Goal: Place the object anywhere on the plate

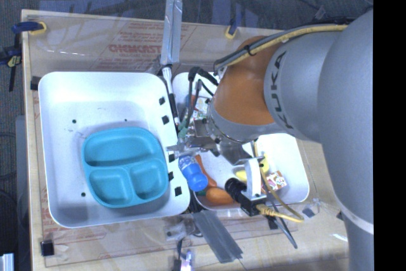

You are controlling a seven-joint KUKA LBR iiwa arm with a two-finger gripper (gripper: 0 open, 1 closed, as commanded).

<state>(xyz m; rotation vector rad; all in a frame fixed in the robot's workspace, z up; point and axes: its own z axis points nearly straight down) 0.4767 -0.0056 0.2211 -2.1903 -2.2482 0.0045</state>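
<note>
Blue plate (pixel 124 165), 3 compartments, sits in left bin (pixel 57 105) toward its near-right corner. Gripper (pixel 190 148) low over right bin (pixel 298 190) at its left edge; grip state not discernible. Blue object (pixel 192 176) lies just beneath gripper, beside an orange item (pixel 219 195).

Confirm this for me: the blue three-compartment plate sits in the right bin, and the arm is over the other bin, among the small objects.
Not quite. The camera view shows the plate in the left bin, not the right. The rest holds: the arm is over the other bin, among the small objects there.
</note>
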